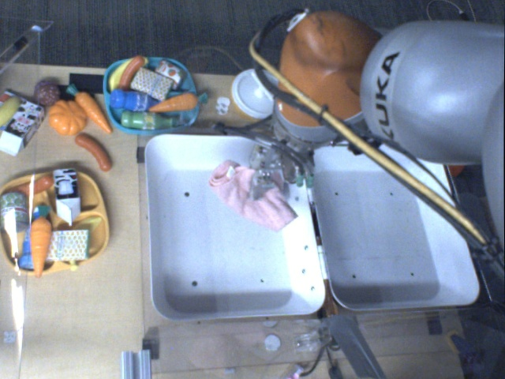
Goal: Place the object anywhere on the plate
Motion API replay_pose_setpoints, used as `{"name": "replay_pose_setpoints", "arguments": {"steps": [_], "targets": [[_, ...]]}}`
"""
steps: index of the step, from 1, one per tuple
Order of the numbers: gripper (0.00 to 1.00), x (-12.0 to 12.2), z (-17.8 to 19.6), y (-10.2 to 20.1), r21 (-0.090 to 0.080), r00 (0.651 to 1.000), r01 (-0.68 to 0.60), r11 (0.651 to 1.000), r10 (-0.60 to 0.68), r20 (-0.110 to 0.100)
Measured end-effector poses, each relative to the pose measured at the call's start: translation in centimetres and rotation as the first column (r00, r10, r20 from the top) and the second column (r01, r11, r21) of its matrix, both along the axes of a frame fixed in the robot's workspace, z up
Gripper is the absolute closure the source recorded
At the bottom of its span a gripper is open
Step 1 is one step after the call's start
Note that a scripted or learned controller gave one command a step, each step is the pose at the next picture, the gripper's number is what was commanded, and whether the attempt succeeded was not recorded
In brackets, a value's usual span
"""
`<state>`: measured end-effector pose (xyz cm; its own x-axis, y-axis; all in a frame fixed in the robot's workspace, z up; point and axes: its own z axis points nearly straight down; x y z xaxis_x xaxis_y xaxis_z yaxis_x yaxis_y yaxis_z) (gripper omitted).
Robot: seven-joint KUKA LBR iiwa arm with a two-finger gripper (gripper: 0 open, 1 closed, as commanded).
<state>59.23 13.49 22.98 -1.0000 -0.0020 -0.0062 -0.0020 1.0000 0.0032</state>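
Fingers' state impossible to tell; gripper (272, 172) low over crumpled pink cloth (251, 196), near left white bin's (181, 283) far edge. Advisable: pinch thick fold.

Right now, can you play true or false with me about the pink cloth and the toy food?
1. The pink cloth lies in the left bin. True.
2. The toy pumpkin sits inside the blue bowl. False: it is on the bench beside it.
3. The gripper is over the cloth's right part. True.
4. The right bin holds the cloth. False: the cloth is in the left bin.
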Motion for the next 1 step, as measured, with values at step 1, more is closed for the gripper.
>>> {"name": "replay_pose_setpoints", "arguments": {"steps": [1], "targets": [[0.0, 0.01, 0.03, -0.01, 0.0, 1.0, 0.0, 1.0, 0.0, 0.001]]}}
